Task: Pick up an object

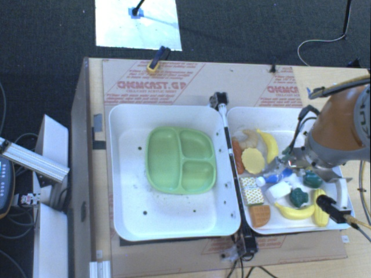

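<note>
The left bin (133,213) holds a green divided plate (181,160), lying flat near its centre with three compartments, all bare. A black divider rail (229,155) runs between the two bins. The right bin (272,113) carries the candidate objects, all toy foods and small items crowded together: an orange carrot-like piece (237,155) along the left wall, a yellow round slice (253,160) beside it, a banana (269,145) toward the back, a checkered waffle-like block (251,193), an orange-brown slice (260,215) at the front, a white and blue bottle (272,178), a dark green piece (299,197), and a second banana (295,212) near the front rim. The arm enters from the right, and the gripper (297,168) sits low over the middle of the right bin, near the bottle and the dark green piece. The wrist body hides the fingers; whether the tool is wide, narrow or holding anything cannot be told. Judged step: approach or descent onto a target, with no object visibly lifted. The next move calls for centring on one item clear of its neighbours, closing firmly, then rising straight up. Crowding makes a double contact or a slip likely.
</note>
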